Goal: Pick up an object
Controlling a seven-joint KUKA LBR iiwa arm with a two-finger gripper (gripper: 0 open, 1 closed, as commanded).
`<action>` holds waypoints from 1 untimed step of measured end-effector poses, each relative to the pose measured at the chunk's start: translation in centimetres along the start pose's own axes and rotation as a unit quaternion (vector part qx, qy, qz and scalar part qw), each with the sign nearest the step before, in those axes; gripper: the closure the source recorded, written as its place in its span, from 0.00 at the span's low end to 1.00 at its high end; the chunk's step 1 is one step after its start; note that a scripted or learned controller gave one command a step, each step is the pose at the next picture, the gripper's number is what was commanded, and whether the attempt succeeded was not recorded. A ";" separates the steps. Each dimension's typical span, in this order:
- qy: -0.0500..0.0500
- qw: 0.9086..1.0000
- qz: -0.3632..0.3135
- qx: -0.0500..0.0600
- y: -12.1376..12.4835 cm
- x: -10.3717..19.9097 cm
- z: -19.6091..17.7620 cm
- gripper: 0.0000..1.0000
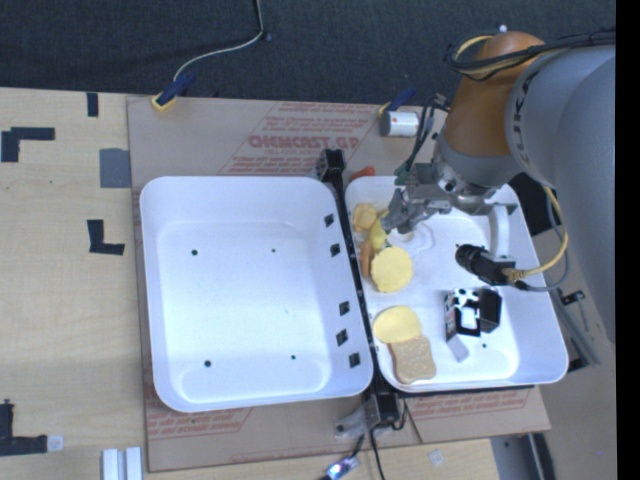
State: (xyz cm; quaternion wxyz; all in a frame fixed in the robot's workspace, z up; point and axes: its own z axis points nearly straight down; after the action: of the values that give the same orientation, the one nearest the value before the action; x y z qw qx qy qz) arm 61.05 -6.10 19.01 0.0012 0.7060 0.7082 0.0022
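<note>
The grey arm reaches in from three o'clock, its orange band bright above the wrist. The gripper is low over the right bin, up at about eleven o'clock of that bin. Is it open or clamped? From this angle I cannot tell.

Just beside it, at its nine o'clock, sit the small yellow pieces, bunched against the bin's left wall. They are the closest candidates for a pick, and the gripper looks very near them, possibly touching, though the view doesn't settle it.

Down the left side of the bin at nine o'clock lies the upper yellow disc, flat on the floor. Below it at eight o'clock is the lower yellow disc, and the tan slice lies right against that disc's lower edge at seven o'clock. Over at five o'clock from the bin's middle, well apart from the yellow things, sits a black-and-white object.

The left bin lies at nine o'clock of the action, the two bins side by side on a cardboard sheet with red print.
</note>
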 end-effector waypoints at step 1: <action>-0.001 1.000 0.001 0.003 0.0 -0.2 0.6 0.00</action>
State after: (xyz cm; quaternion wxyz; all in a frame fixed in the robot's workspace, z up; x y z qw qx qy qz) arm 61.10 -6.28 18.39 -0.0004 0.7065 0.7077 -0.0005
